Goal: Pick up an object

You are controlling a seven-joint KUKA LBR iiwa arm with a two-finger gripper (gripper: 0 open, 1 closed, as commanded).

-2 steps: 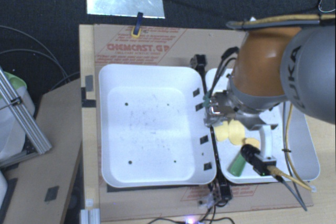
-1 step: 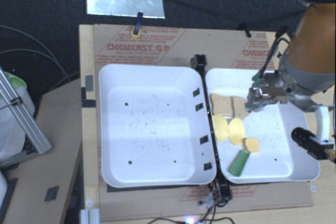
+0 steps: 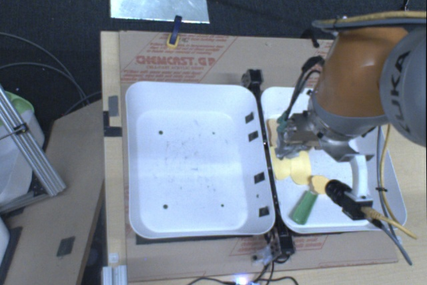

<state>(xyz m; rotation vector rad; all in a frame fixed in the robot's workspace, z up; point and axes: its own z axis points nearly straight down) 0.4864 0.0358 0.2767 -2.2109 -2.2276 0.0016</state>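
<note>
Arm: nearest the camera, grey with a wide orange band, comes in from the right, hangs over the right bin and hides much of it.
Tabletop: brown board printed with red lettering, carries both bins.
Left bin: shallow, white, a few dark specks on its floor.
Right bin: white, just beside the left one, black clips along the shared edge.
Jaws: low in the right bin near its left wall, above the yellow object; open or closed, cannot tell, wrist body blocks it.
Yellow object: pale, lumpy, in the right bin, partly under the wrist.
Green object: small oblong block, tilted, near the bin's front edge, just below the yellow one.
</note>
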